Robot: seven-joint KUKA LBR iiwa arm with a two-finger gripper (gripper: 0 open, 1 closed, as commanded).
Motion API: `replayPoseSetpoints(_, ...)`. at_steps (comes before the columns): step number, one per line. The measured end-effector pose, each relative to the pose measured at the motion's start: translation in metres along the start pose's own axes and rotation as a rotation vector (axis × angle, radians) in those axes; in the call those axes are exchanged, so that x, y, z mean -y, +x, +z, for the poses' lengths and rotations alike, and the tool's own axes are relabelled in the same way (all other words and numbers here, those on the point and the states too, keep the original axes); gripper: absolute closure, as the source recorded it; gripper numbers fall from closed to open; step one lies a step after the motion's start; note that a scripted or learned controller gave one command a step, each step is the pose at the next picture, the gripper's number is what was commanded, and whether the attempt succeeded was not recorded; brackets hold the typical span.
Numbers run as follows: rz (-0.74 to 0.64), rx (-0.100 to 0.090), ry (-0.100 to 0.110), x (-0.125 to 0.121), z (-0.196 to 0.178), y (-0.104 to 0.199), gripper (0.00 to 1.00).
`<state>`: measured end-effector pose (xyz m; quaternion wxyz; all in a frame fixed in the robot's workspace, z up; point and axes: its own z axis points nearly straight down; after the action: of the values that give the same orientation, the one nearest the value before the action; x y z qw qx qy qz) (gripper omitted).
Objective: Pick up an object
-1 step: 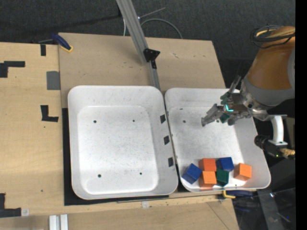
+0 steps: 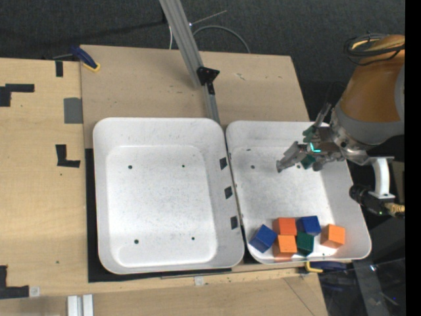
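Observation:
Several small blocks lie together at the near end of the right bin [image 2: 263, 176]: a blue block [image 2: 263, 237], an orange block [image 2: 287, 226], another blue block [image 2: 308, 224], an orange block [image 2: 286, 243], a dark green block [image 2: 304, 243] and an orange block [image 2: 334, 235] at the right. My gripper [image 2: 285, 162] hangs over the bin's far half, pointing left and down, well apart from the blocks. I see nothing held in it.
The left bin [image 2: 105, 176] stands beside the right one, their rims meeting in the middle. A slanted metal pole [image 2: 187, 35] crosses the bench behind the bins. The arm's orange band [image 2: 371, 94] looms over the right bin's far right corner.

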<state>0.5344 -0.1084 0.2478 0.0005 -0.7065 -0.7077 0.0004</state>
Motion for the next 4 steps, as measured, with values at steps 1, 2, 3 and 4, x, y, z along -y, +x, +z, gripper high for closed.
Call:
replayPoseSetpoints(1, 0.002, 0.000, 0.004, -0.002, 0.045, -0.003, 0.00)
replayPoseSetpoints(2, 0.001, 0.000, 0.005, -0.009, 0.098, 0.004, 0.00)
replayPoseSetpoints(3, 0.001, 0.000, 0.006, -0.007, 0.152, 0.005, 0.00)
replayPoseSetpoints(4, 0.000, -0.001, 0.003, -0.008, 0.139, 0.006, 1.00)
